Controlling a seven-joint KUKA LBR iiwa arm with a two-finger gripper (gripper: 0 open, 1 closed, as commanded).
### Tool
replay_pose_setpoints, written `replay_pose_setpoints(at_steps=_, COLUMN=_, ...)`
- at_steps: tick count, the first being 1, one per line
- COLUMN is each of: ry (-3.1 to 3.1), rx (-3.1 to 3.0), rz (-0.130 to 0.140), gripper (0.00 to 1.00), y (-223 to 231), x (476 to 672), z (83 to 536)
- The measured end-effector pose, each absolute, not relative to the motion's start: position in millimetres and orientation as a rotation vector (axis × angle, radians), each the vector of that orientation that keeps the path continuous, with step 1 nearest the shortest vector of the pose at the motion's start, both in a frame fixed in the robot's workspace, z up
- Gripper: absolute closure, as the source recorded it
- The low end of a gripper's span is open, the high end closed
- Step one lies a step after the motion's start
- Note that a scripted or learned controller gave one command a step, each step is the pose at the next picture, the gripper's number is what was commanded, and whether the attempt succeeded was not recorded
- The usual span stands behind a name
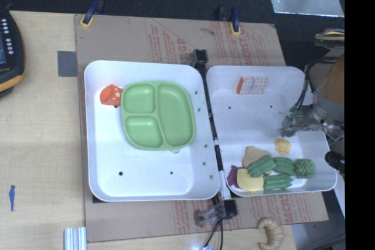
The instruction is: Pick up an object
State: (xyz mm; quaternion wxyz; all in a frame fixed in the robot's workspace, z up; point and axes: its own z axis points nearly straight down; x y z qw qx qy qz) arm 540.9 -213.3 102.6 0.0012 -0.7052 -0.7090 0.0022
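My gripper (291, 126) hangs low over the right side of the right bin (234, 126), the arm reaching in from the right edge. Just below it lies a small yellow piece (282, 146), apart from the gripper. Piled in that bin's front corner are a tan slice (254, 154), green vegetables (271, 166), a broccoli head (303, 168), a pale yellow piece (250, 182) and a purple bit (233, 174). A small white and orange carton (252, 85) lies at the bin's back.
The left bin (105, 173) holds a green divided plate (158, 115) and a red toy (110, 95) by its back left corner. A tan curled thing (270, 232) lies on the cardboard in front of the right bin. A controller (9, 55) sits at far left.
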Motion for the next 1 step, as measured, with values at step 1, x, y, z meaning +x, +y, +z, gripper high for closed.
replay_pose_setpoints(at_steps=1, ry=-2.226, rx=-2.214, rz=0.007, gripper=0.0, y=-213.1, x=540.9, z=102.2)
